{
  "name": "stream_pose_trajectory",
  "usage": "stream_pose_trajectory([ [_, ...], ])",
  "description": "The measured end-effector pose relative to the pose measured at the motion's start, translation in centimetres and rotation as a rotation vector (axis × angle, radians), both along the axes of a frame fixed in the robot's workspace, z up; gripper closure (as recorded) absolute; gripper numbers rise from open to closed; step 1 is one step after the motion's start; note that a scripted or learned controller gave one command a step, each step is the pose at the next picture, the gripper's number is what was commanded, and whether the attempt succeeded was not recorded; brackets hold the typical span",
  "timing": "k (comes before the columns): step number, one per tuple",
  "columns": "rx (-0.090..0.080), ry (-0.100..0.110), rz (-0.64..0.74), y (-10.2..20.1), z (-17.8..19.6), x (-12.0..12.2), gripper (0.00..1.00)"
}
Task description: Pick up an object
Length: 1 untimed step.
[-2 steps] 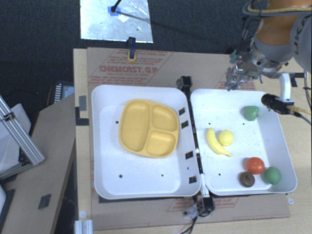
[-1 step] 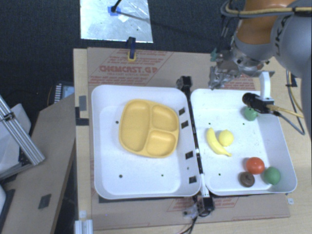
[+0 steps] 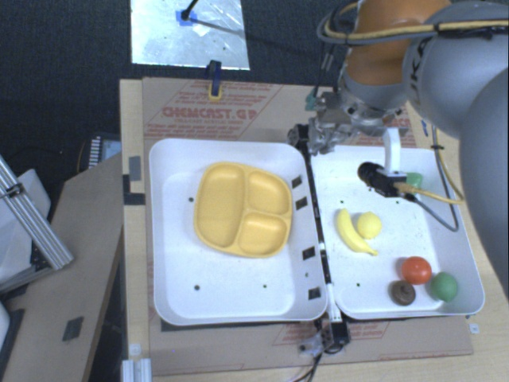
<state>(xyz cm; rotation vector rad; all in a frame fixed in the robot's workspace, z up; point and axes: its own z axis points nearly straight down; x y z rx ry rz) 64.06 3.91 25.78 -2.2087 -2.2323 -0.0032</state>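
Observation:
In the right bin, a yellow banana lies beside a yellow lemon-like ball. Near that bin's front right corner sit a red tomato, a brown round piece and a green ball. My gripper hangs over the back left corner of the right bin, close to the divider between the bins. It is well behind the banana, and nothing shows in its grasp.
A yellow divided plate lies in the left bin. Behind the bins are a shiny metal sheet and a blue-and-yellow clamp. An aluminium frame stands at the left.

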Motion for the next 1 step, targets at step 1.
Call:
stream_pose_trajectory([
  [1, 0.0, -0.001, 0.0, 5.41, -0.18, -0.12, 1.0],
])
